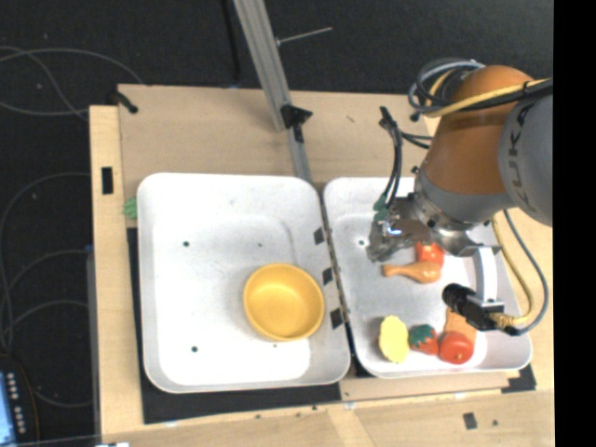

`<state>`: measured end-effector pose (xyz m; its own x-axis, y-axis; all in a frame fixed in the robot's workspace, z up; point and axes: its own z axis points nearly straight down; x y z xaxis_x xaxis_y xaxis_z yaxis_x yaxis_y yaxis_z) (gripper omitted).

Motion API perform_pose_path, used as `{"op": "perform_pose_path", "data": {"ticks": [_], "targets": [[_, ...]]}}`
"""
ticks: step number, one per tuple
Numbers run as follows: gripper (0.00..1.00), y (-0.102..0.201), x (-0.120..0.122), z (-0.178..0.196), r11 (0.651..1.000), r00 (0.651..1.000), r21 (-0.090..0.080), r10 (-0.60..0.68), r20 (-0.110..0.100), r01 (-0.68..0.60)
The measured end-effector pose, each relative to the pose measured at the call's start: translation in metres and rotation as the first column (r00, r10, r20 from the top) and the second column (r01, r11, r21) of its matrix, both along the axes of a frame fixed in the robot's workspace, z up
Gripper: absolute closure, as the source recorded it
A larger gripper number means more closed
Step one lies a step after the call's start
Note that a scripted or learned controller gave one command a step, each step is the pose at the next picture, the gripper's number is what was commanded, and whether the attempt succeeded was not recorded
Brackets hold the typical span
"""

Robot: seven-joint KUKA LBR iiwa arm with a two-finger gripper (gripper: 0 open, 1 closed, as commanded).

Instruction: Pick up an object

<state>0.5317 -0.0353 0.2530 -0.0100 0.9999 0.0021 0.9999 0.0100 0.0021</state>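
Note:
My gripper (386,242) hangs low over the right bin (358,203), under the arm's orange band. Just to its right lie a red-orange toy (429,252) and an orange pear-shaped toy (413,270), close to the gripper's side. At the bin's front sit a yellow lemon-like toy (393,338), a small green piece (424,333) and a red tomato-like toy (455,345). An orange carrot-like piece (454,320) shows beside them. Nothing is visibly between my fingers.
A yellow bowl (283,302) rests in the left bin (186,212), near its front right. A slanted metal pole (270,63) rises behind the bins. A black fitting with a cable (470,305) hangs over the right bin's right side.

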Motion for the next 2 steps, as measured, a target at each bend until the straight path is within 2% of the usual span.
{"op": "perform_pose_path", "data": {"ticks": [1, 2], "targets": [[1.00, 0.050, -0.005, -0.009, 1.000, 1.000, -0.002, -0.003, -0.002, 0.003], [1.00, 0.100, -0.008, -0.003, 1.000, 1.000, 0.000, -0.001, -0.001, 0.001]]}}
